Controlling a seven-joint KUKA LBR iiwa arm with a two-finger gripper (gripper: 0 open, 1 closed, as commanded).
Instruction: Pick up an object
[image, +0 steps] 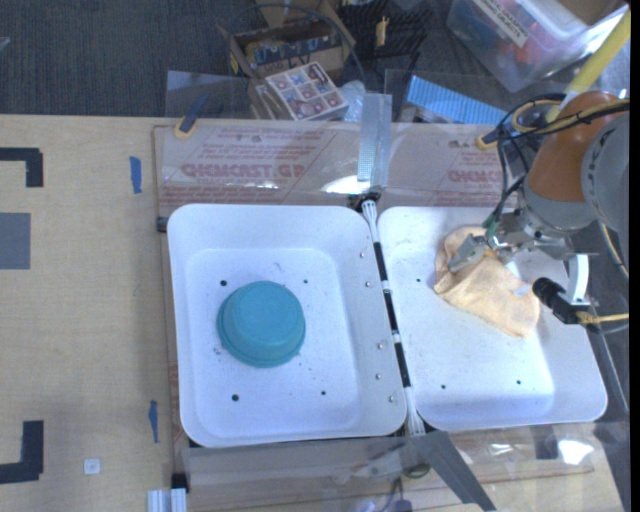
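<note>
Gripper down on a crumpled yellow cloth in the right bin.

The yellow cloth (487, 287) is a soft, wrinkled rag, pale orange-yellow, lying bunched in the far half of the right bin (470, 390); its long axis runs slantwise, from the bin's far-left area toward the near right, with the broader end nearer the right wall. The gripper (478, 250) sits on the cloth's upper left part, metal fingers (464, 256) touching the fabric (whether they are spread or pinched on a fold cannot be told from this angle). The arm (570, 165), grey with an orange band, reaches in from the right with cables looping above it. In the left bin (200, 240), well apart, a round teal bowl (262, 322) rests upside down near the middle, smooth and plastic-looking. Both bins are shallow, white, with rounded corners, touching side by side on a pale wooden bench (70, 330).
</note>
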